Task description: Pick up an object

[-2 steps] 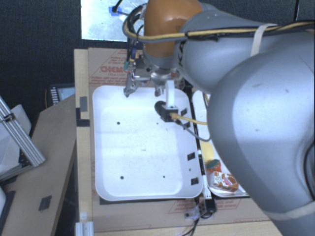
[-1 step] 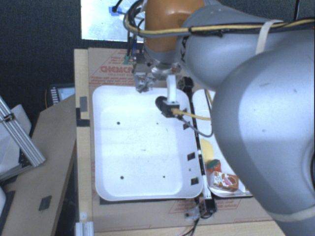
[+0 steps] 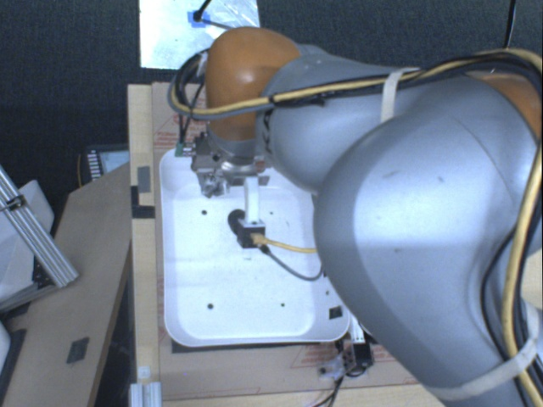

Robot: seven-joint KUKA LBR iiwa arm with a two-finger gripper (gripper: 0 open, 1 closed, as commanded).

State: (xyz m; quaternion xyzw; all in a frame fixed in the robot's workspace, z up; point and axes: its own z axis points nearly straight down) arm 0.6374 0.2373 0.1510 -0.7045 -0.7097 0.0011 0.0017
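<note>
Nearest, the shallow white plastic bin [image 3: 182, 329] on the tabletop [image 3: 146, 312] has open floor from its near rim to its middle. The bulky grey arm [image 3: 407, 210] covers the bin's right side. The tool [image 3: 229, 183] hangs just inside the bin's far rim. I cannot tell whether it is open or closed, nor where the object lies.

view: overhead, slanted down | white bin [image 3: 216, 312] centred | arm [image 3: 407, 210] close, right

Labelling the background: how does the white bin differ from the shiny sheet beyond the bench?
The white bin is matte, rimmed and round-cornered; the shiny sheet is flat, silvery and square-cornered. The bin's floor has small dark dots; the sheet bears a blue patch. Both are pale and roughly rectangular.
</note>
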